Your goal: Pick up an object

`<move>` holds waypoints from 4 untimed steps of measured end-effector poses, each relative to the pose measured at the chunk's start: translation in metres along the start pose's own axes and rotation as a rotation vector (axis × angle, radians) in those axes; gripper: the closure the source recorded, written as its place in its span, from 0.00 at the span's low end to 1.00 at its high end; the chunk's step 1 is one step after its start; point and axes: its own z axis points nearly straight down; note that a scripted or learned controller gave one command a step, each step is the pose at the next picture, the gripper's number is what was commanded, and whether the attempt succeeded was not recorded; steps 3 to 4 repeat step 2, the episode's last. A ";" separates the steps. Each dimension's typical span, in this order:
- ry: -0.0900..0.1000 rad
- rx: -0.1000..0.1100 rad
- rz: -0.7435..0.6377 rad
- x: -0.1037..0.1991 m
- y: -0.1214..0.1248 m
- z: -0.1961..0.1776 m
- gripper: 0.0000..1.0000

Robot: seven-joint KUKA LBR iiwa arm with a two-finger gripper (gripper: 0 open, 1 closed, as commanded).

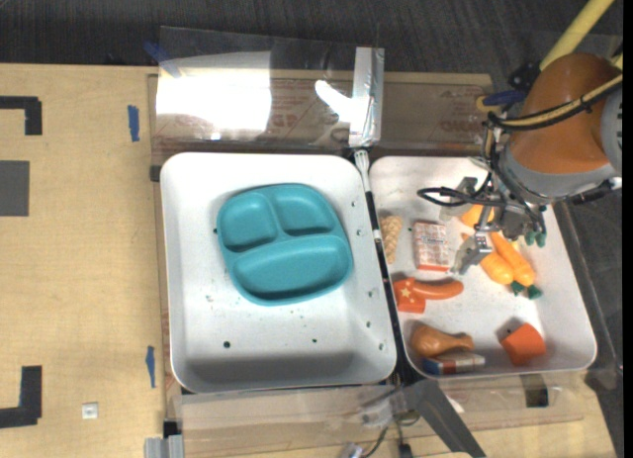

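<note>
The gripper [482, 248] hung over the right bin [574, 293], beside toy carrots [509, 260]. Its grip state could not be told. A teal divided plate [284, 242] lay in the left bin [188, 248].

The arm [569, 115] is cut off by the right edge of the view, so only its orange band and grey wrist show. It hangs over the far right corner of the right bin [579, 322], and that corner is hidden beneath it. The pincer [482, 245] is small and dark against the clutter — whether anything sits between its fingers cannot be told. Orange carrots [509, 260] lie partly under it, their upper ends covered. The print on the small packet [431, 245] is too fine to read. The table [69, 278] runs off the left edge.
</note>
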 end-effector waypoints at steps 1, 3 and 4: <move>-0.023 0.004 0.068 0.027 0.017 0.032 0.00; -0.039 0.001 0.216 0.064 0.019 0.032 0.00; -0.039 0.001 0.216 0.064 0.019 0.032 0.00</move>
